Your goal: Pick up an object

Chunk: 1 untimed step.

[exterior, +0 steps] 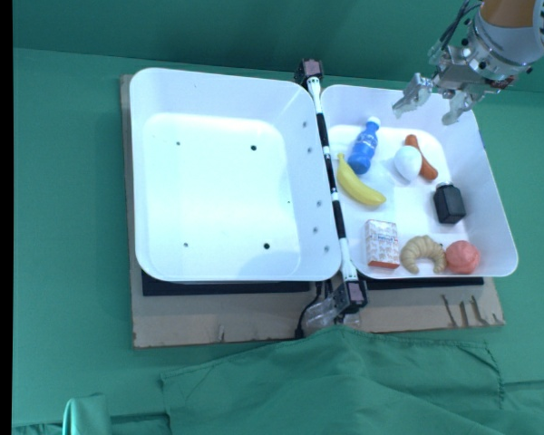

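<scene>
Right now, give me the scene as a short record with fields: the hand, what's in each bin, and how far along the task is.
hand: the hand hangs above the right bin's far edge, fingers spread, nothing between them
right bin: blue bottle, banana, white egg, orange sausage, black box, small carton, croissant, red round item
left bin: white floor with small dark dots
task progress: nothing picked up yet
</scene>
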{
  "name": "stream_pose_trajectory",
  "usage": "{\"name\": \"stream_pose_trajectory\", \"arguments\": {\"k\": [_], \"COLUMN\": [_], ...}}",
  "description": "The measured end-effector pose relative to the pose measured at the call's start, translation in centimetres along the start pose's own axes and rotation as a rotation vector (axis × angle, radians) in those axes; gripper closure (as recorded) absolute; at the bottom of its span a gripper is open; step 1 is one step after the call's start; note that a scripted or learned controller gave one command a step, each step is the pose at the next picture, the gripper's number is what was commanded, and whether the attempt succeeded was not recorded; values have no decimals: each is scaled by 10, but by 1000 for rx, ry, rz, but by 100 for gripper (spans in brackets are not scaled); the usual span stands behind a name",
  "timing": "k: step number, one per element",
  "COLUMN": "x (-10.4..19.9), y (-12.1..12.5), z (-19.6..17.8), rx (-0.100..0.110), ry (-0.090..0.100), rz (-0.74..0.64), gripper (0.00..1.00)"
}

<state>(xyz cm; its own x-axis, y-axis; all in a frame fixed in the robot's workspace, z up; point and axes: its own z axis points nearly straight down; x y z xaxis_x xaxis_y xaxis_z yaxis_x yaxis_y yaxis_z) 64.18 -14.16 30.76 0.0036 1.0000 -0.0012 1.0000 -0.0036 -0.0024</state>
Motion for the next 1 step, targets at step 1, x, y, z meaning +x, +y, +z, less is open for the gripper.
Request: {"name": "stream_pose_trajectory", "arguments": {"k": [1], "x": [0], "y": [0], "z": [0], "rx": [0], "ry": [0], "rz": [0], "gripper": [0]}}
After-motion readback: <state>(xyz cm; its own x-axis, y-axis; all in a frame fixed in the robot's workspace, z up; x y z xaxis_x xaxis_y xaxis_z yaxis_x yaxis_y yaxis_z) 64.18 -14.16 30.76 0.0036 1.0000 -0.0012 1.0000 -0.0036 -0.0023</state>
